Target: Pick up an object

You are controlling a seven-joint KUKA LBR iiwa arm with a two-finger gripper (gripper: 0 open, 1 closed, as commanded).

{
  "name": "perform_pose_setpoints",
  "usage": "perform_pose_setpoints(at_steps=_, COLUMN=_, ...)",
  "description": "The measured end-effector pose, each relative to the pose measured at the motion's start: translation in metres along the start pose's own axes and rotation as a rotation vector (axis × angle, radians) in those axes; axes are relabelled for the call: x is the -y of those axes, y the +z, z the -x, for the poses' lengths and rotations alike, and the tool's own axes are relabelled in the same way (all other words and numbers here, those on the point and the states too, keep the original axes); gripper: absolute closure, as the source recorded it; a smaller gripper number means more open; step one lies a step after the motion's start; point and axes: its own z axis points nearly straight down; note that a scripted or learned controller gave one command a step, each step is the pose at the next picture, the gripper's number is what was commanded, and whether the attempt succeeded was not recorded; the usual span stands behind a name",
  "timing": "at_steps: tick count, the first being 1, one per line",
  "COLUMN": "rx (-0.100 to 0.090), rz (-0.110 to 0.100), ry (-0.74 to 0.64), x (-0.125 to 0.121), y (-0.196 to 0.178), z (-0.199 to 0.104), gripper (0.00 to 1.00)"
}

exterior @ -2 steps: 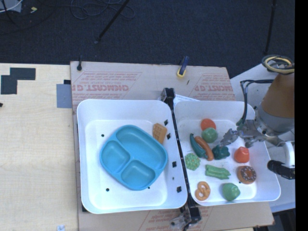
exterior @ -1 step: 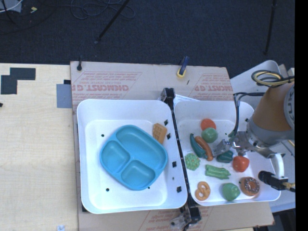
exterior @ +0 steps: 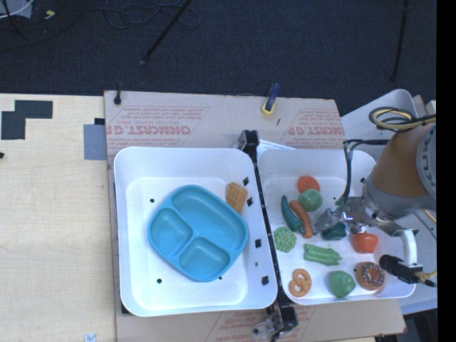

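Note:
The right bin (exterior: 360, 164) holds several toy foods. An orange-red ball (exterior: 308, 184) and a green ball (exterior: 311, 200) lie at its back. A dark teal pod (exterior: 288, 211) and an orange carrot (exterior: 302, 220) lie side by side, with a green broccoli (exterior: 285, 239) and a green pea pod (exterior: 322, 254) nearer. Along the front are a pretzel (exterior: 300, 282), a green lime (exterior: 341, 283) and a donut (exterior: 369, 276). My gripper (exterior: 335, 223) is low in the middle of this bin, right of the carrot, over a small dark teal piece (exterior: 333, 230). A red tomato (exterior: 365, 243) lies just to its right.
The left bin (exterior: 135, 191) holds a blue divided plate (exterior: 197, 231) and an orange waffle piece (exterior: 236, 196) by the wall between the bins. The grey arm (exterior: 402, 173) with black cables covers the right bin's right side. A yellow-and-blue clamp (exterior: 270, 100) sits on the cardboard behind.

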Motion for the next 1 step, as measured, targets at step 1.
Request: perform_pose_setpoints(at_steps=1, rx=0.0, rz=0.001, ry=0.005, x=0.0, y=-0.0116, z=0.0018, gripper=1.0)
